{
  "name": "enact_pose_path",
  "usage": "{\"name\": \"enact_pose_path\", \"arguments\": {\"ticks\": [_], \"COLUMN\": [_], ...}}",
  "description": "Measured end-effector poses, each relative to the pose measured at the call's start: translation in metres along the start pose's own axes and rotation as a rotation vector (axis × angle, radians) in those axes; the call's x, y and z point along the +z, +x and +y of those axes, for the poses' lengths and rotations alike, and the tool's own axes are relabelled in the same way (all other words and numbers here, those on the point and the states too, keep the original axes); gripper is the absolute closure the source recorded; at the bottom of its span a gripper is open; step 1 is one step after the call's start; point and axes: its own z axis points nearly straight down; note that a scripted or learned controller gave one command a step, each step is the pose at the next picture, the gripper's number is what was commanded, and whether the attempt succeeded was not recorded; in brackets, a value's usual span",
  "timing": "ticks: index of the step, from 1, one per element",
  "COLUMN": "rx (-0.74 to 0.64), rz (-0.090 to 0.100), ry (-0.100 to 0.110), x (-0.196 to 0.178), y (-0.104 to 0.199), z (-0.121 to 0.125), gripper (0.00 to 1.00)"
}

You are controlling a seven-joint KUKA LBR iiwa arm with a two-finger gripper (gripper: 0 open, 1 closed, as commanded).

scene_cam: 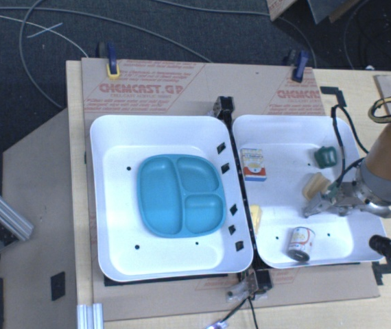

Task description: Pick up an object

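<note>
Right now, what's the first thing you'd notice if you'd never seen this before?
The big blue divided tray jumps out, sitting in the middle of the left white bin. Next you'd spot the robot arm reaching in from the right, its claw low over the right bin beside a tan block. Close by lie a small can, a green thing and a little white carton.

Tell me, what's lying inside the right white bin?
The right bin holds a small carton, a green object, a tan block, a can and a yellow piece. The gripper covers whatever lies beneath it.
</note>
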Motion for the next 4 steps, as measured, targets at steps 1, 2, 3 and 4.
{"name": "enact_pose_path", "arguments": {"ticks": [1,2,3,4], "rx": [0.000,0.000,-0.001,-0.001], "rz": [-0.001,-0.005,-0.006,-0.006], "ry": [-0.004,-0.009,-0.012,-0.011], "x": [-0.013,-0.057,-0.120,-0.169], "y": [0.000,-0.004,-0.009,-0.009], "z": [0.001,0.006,0.011,0.012], "gripper": [1.00,1.00,1.00,1.00]}}
